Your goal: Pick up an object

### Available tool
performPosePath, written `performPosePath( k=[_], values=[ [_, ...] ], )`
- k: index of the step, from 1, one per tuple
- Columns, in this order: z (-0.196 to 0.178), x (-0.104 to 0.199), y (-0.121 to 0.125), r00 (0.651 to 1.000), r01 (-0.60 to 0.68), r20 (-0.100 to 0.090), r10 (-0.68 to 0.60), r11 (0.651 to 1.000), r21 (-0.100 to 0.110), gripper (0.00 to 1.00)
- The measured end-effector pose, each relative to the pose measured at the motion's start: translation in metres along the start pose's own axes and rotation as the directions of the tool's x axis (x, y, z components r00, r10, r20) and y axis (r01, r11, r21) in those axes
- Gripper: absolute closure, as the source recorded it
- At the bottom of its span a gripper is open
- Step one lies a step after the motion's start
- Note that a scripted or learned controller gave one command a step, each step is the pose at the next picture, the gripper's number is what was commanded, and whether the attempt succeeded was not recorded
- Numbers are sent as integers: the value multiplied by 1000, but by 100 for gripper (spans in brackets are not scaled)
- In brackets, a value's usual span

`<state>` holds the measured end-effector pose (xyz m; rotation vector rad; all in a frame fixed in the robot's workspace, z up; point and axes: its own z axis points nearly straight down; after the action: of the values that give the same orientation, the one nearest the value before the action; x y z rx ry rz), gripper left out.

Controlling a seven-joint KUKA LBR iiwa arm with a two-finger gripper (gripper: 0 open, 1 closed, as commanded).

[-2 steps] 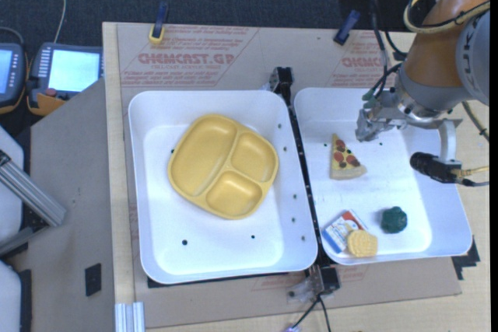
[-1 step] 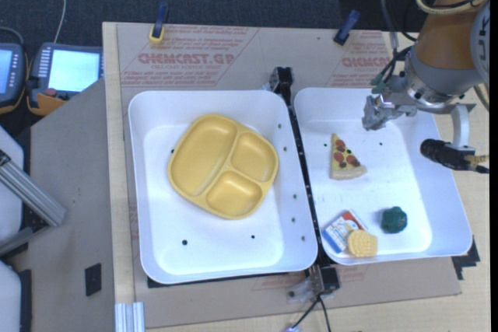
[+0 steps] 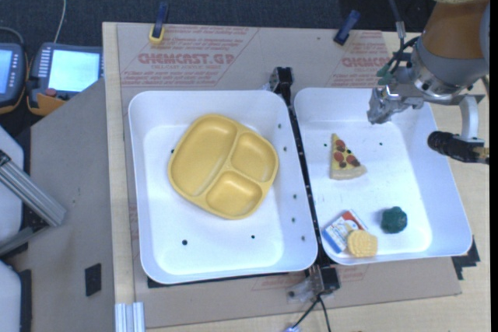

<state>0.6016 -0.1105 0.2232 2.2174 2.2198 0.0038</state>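
The left bin (image 3: 156, 167) holds a yellow divided plate (image 3: 223, 165) at its middle. Beside that plate, across the divider, the right bin (image 3: 436, 190) carries a toy pizza slice (image 3: 344, 159), with a green lump (image 3: 394, 219), a small packet (image 3: 339, 228) and a yellow cracker (image 3: 362, 244) nearer its front edge. The gripper (image 3: 380, 111) hangs above the bin's far corner, beyond the pizza slice; its fingers' spread cannot be told.
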Motion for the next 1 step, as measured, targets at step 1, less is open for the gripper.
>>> performPosePath(
  k=[1],
  values=[
    [6, 56, 1, 1000, 5, -4, -5, 1000, 6, 100]
  ],
)
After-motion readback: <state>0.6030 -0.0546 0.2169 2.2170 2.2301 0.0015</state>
